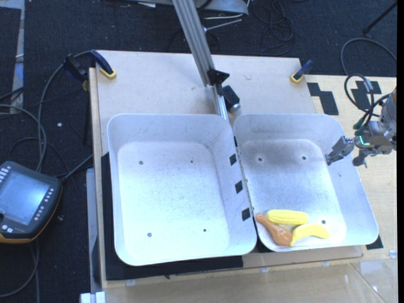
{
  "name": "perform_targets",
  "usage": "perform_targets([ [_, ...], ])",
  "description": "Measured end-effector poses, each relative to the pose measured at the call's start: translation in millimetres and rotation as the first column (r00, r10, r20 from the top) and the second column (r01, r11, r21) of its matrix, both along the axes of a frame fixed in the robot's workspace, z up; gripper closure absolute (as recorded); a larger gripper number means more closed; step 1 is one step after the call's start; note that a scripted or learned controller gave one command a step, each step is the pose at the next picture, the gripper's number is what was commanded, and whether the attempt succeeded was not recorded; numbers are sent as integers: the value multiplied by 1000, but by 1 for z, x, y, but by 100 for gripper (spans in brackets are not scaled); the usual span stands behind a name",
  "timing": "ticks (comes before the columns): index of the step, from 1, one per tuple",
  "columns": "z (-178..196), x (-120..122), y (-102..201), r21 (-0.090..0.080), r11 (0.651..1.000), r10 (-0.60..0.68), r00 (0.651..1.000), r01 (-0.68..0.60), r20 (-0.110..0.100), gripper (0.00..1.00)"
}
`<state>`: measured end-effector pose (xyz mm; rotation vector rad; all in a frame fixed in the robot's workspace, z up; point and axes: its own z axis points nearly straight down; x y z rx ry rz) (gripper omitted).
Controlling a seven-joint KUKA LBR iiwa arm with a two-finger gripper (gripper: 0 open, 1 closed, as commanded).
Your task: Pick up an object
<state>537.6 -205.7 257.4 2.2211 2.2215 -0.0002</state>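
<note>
The desk carries two shallow white bins side by side. The left bin sits beside the right bin, and their inner walls meet along a line running from far to near at the centre of the scene.

The objects available for pickup lie together in the near part of the right bin, close to its near wall. A yellow corn-shaped piece lies roughly left to right. Just near of it and slightly to the right lies a yellow banana. An orange drumstick-shaped piece lies to the left of the banana, touching or almost touching both yellow items; its narrow end points toward the dividing walls.

The gripper is at the right edge of the right bin, over the far part of its right wall, well apart from the three objects. The wrist housing extends off to the right. A dark finger points left toward the bin interior. Nothing shows between the jaws; whether they are spread or pressed together cannot be told at this size and angle.

A slanted metal bar runs from the far edge down to the junction of the bins. A handheld control pendant rests on the floor to the left of the desk. Yellow clamps mark the far corners of the desk.
</note>
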Motion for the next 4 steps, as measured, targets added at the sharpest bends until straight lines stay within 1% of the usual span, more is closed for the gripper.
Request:
perform_targets([
  [1, 0, 0, 0, 0, 1000, 0, 1000, 0, 0, 0],
  [2, -60, -4, -7, 1, 1000, -1, 1000, 1, -5, 0],
  [3, -116, 4, -5, 2, 1000, 0, 1000, 0, -5, 0],
  [4, -163, 3, -5, 1, 1000, 0, 1000, 0, -2, 0],
])
